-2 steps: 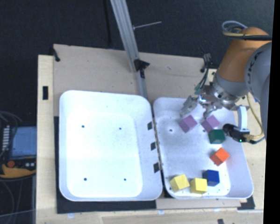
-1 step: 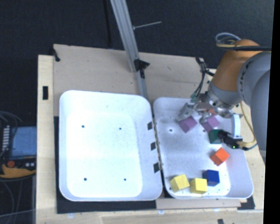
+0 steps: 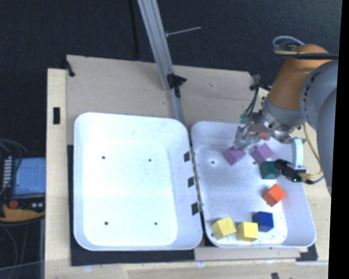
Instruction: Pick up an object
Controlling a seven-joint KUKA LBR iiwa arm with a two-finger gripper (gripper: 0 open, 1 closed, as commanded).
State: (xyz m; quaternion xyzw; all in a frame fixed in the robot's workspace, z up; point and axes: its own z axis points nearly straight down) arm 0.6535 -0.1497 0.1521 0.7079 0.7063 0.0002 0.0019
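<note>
My gripper (image 3: 244,141) hangs over the upper part of the right bin (image 3: 219,185), directly above a purple block (image 3: 234,155). Its tips are just above the block's top edge, and whether they touch it is unclear. A second purple block (image 3: 263,152) lies just to the right. A dark green block (image 3: 268,169), an orange block (image 3: 273,195), a blue block (image 3: 263,220) and two yellow blocks (image 3: 223,227) (image 3: 248,230) lie lower in the same bin.
The left bin (image 3: 131,180) sits beside the right one. A slanted metal pole (image 3: 159,47) runs from the top of the view down to the gap between the bins. A blue box with cables (image 3: 26,178) lies off the bench's left edge.
</note>
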